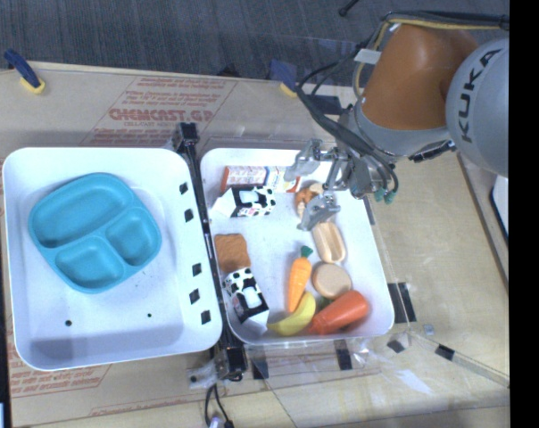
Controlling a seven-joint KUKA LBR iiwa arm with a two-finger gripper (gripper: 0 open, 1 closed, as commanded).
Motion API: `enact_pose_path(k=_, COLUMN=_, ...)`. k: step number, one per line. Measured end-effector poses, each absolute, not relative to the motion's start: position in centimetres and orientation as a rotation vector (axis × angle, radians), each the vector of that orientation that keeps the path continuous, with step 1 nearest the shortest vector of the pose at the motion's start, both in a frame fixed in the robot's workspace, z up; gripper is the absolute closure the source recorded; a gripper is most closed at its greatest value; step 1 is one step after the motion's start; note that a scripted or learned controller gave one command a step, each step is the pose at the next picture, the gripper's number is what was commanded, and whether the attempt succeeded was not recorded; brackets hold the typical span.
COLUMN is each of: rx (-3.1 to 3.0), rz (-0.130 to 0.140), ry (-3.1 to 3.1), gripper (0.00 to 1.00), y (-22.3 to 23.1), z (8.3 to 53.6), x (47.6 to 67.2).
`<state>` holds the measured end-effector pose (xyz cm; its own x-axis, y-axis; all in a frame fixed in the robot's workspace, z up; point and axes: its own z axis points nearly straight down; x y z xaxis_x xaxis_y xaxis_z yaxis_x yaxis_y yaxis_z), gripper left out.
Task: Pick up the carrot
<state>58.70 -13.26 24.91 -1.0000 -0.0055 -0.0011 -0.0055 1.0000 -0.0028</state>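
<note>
Grey arm comes in from the right, wrist bent down over the right bin's [377, 239] back half. Its gripper [316, 185] hangs with fingers spread apart, nothing between them. Carrot [298, 280] lies further forward, well apart, beside the hot dog [328, 242] and banana [294, 317].

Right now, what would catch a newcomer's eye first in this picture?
Probably the big grey and orange arm reaching in from the right, its gripper hanging over the far part of the right bin. Next, the bright blue divided plate alone in the left bin. Then the toy food crowded in the right bin, with the orange carrot near its front beside a banana.
</note>
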Motion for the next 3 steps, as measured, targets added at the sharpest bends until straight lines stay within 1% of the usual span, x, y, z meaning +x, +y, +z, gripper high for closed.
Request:
enact_pose_path(k=1, rx=0.052, rz=0.004, ry=3.154, gripper=0.0, y=-16.1, z=11.0, x=53.0)
enact_pose_path(k=2, rx=0.327, rz=0.001, ry=3.113, gripper=0.0, y=-14.5, z=9.5, x=48.1)
enact_pose_path(k=3, rx=1.356, rz=0.002, ry=2.831, gripper=0.0, y=-14.2, z=9.2, x=47.8)
